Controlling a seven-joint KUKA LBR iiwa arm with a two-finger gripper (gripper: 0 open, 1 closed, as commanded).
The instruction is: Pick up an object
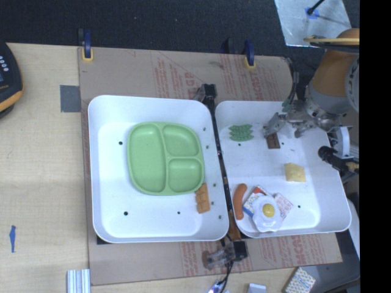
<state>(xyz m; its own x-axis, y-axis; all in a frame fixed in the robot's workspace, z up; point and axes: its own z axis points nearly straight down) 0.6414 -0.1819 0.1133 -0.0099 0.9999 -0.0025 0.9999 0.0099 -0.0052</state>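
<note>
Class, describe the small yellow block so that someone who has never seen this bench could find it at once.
Start at the right-hand shallow white bin. The pale yellow, square, cheese-like block lies alone on the bare floor in its right half, below the small brown block and above the fried-egg toy. It is the only plain yellow square piece; the egg is white with a round yolk.

The divided plate (165,158) is lying in the left bin (104,182); the sausage (239,199) and the fried egg (267,211) are lying near the front edge of the right bin (324,188).
</note>
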